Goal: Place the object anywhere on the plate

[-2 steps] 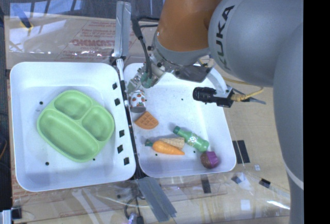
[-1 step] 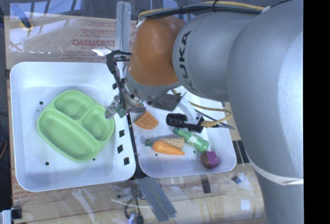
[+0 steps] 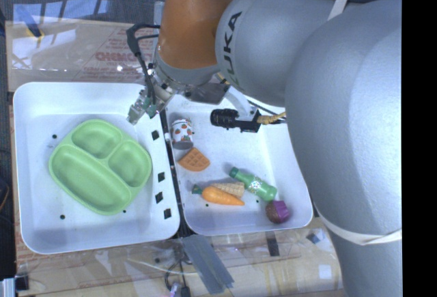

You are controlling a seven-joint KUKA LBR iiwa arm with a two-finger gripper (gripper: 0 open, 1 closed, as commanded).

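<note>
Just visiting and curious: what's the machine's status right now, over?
End effector over left bin's top right corner, nothing seen in it. Green plate bare. Toy carrot, bottle, waffle in right bin. Path clear.

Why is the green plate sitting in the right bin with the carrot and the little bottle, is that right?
Not quite. The camera view shows the green plate alone in the left bin. The carrot and the little bottle do lie in the right bin, as you said.
</note>
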